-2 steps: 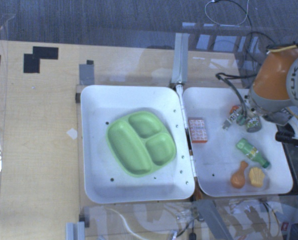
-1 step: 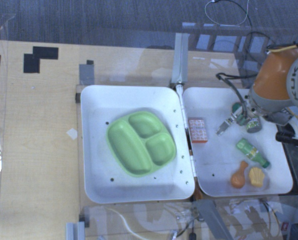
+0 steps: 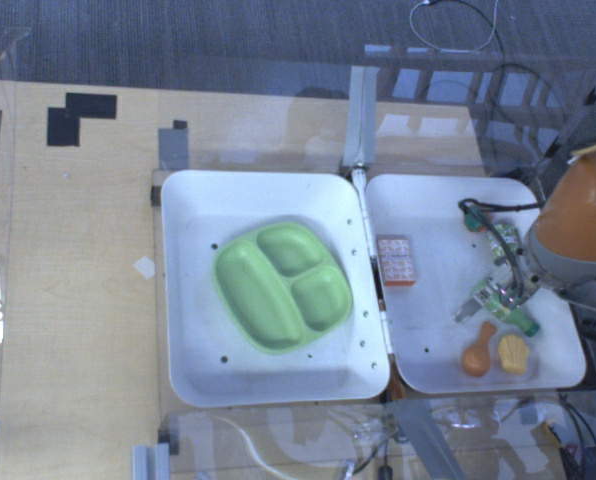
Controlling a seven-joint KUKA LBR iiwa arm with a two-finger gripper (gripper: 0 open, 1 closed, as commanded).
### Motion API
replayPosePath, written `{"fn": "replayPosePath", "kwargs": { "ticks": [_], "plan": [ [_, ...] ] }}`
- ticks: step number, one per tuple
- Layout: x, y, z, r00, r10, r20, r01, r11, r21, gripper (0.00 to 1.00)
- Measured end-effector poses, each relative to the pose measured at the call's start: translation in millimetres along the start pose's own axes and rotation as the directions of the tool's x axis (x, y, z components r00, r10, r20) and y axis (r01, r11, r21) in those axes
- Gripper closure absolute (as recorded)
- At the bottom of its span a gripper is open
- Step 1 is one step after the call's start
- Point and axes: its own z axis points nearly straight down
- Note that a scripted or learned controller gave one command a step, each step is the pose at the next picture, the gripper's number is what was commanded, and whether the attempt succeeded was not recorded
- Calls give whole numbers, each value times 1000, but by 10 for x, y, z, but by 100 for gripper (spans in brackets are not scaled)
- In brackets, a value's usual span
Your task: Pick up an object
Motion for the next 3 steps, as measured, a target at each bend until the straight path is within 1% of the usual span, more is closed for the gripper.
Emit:
{"fn": "replayPosePath", "kwargs": {
  "ticks": [1,2,3],
  "plan": [
    [-12,35,-123,1000,0,5,0,1000,-7,100],
    [-457,578,29,970,244,-1,-244,970,0,100],
    [222,1168,-941,946,323,-4,-323,946,2,100]
  ]
}}
